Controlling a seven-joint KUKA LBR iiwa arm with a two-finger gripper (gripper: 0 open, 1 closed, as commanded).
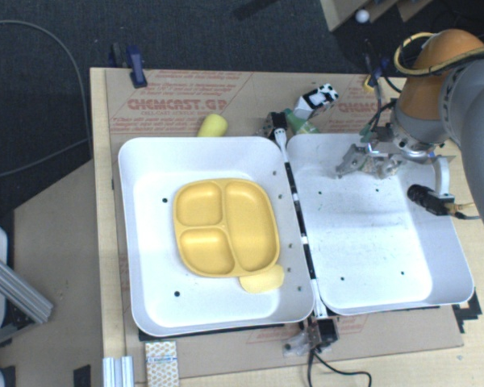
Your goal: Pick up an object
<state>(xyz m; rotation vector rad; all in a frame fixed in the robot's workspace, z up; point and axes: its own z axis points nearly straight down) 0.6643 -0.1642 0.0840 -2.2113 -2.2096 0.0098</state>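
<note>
From the camera view above, a brown worktop (185, 87) with red lettering carries two shallow white bins side by side. The left bin (145, 216) holds a yellow divided plate (226, 228) with three compartments, lying flat near the bin's middle and turned slightly askew. A pale yellow piece (264, 280) lies at the plate's near right corner, touching it and partly tucked under its rim.

The grey arm (468, 111) comes in from the right, its orange band (440, 63) above the far right corner of the right bin (371, 248). The end effector (365, 161) hangs low over the far part of the right bin, close to the bin's back wall and well apart from the plate in the other bin. At this slant it shows as a small metal cluster, and I cannot tell whether it is wide or narrow.

Outside the bins, a small yellow rounded thing (212, 125) lies on the worktop just behind the left bin's far edge. A black, white and green thing (313, 103) sits behind the place where the two bins meet. A blue clamp (135, 64) grips the worktop's far left edge. A small patterned card (161, 361) lies at the near edge, in front of the left bin.
</note>
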